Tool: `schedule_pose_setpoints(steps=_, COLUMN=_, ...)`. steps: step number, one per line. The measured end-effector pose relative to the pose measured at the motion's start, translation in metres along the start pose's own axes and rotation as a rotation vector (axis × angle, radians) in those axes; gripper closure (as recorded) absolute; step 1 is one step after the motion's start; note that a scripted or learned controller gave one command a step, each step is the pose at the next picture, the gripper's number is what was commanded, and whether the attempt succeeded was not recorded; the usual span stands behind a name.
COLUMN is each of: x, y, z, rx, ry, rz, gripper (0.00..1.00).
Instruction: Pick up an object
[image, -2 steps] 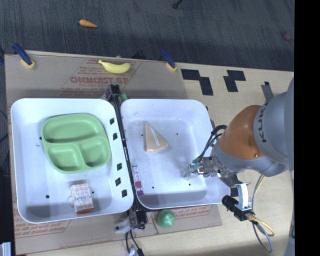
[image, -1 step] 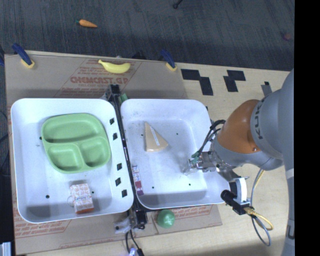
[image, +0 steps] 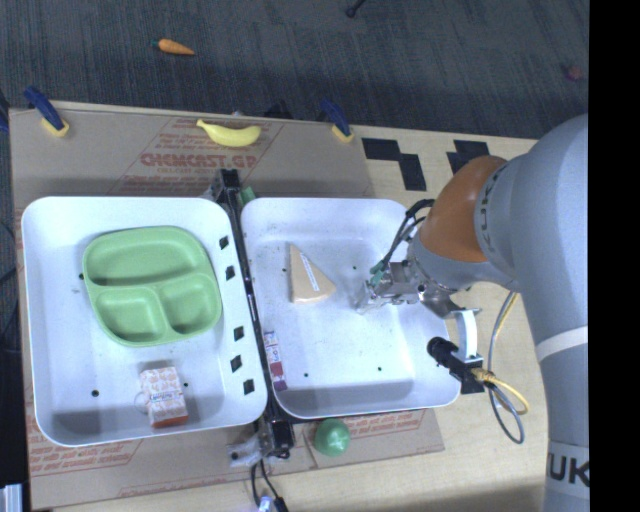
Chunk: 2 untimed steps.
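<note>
A tan wedge of cheese (image: 308, 276) lies in the right bin (image: 330, 385), toward its upper left. My gripper (image: 372, 292) reaches down into the same bin just right of the wedge, a short gap apart from it. The grey arm and orange band (image: 455, 220) come in from the right and cover the bin's right side. A small red and white packet (image: 162, 394) rests in the left bin (image: 45, 400) near its front.
A green divided tray (image: 150, 283) fills the middle of the left bin. A yellow banana (image: 229, 131) lies on the cardboard behind the bins. A green ball (image: 332, 436) sits on the bench in front of the right bin. An orange carrot (image: 176, 46) lies on the floor.
</note>
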<state>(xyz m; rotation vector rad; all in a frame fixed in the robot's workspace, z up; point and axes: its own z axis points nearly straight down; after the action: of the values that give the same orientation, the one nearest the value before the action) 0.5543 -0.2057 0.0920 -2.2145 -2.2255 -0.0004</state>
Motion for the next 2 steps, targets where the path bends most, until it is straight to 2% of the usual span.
schedule_pose_setpoints(steps=1, x=-0.005, y=0.063, z=0.000, rx=-0.001, ry=0.000, rz=0.000, gripper=1.00)
schedule_pose_setpoints(steps=2, x=0.050, y=0.070, z=-0.071, rx=-0.001, ry=0.000, rz=-0.001, gripper=1.00)
